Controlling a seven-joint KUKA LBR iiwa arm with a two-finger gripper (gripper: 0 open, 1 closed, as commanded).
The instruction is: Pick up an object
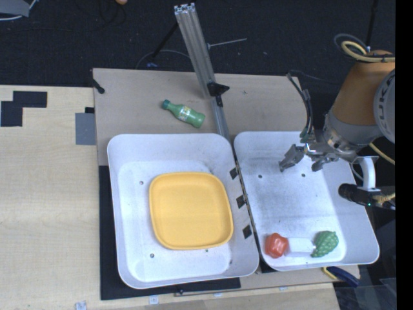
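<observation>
Now hovering with fingers spread and empty: gripper point(302, 159) above the right bin's point(293, 202) far edge. Waiting at that bin's near edge: red tomato toy point(276, 245) and green broccoli toy point(324, 243). Best to centre over one, descend straight, then close.

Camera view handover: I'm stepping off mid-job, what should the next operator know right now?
Gripper: fingers open, holding nothing, above the upper part of the right bin.
Red object and green object: lying near that bin's front edge, well away from the gripper.
Yellow plate: flat in the left bin.
Green bottle: on the bench behind the bins.
Done: no pick yet.
Left: choose an object, descend, grasp, lift.
</observation>
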